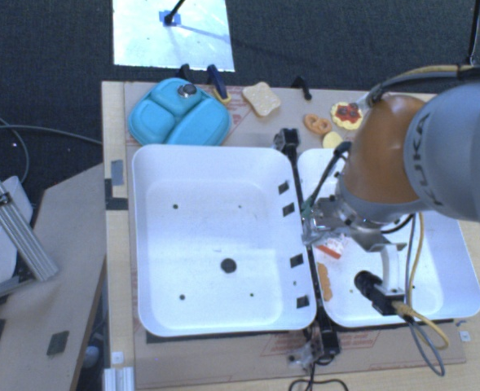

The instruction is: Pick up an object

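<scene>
My gripper (331, 239) hangs low over the left part of the right bin (460, 283), close to the wall shared with the left bin (215, 177). The arm's wrist covers the fingers. A small red and white object (331, 249) lies just under the gripper. A tan, elongated piece (324, 282) lies in the same bin nearer the front. A small dark round object (228, 265) sits on the left bin's floor.
Behind the bins lie a blue divided plate (179, 114), a slice of toast (262, 98), a pretzel (316, 123), a small pizza-like toy (347, 114) and a yellow piece (332, 140). Cables (419, 324) trail from the arm over the right bin's front.
</scene>
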`<state>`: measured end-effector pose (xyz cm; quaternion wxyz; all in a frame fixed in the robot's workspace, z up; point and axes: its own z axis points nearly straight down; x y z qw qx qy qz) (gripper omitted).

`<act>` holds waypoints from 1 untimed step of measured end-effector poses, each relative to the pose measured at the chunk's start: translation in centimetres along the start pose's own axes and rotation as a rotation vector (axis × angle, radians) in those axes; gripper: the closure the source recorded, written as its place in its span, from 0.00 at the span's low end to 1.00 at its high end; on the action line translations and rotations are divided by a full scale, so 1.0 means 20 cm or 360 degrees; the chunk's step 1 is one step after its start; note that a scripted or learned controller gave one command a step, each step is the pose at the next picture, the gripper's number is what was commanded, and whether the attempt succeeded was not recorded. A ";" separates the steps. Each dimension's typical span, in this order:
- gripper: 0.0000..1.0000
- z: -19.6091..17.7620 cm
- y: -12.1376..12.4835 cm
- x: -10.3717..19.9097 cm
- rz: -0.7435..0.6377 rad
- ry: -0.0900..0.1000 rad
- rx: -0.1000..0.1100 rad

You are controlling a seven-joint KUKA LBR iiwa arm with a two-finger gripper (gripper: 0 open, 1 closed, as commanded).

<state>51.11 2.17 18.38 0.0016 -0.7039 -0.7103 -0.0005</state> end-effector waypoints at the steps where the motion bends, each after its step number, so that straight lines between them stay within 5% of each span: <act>1: 1.00 -0.02 -0.08 -0.28 0.0018 -0.0005 -0.0004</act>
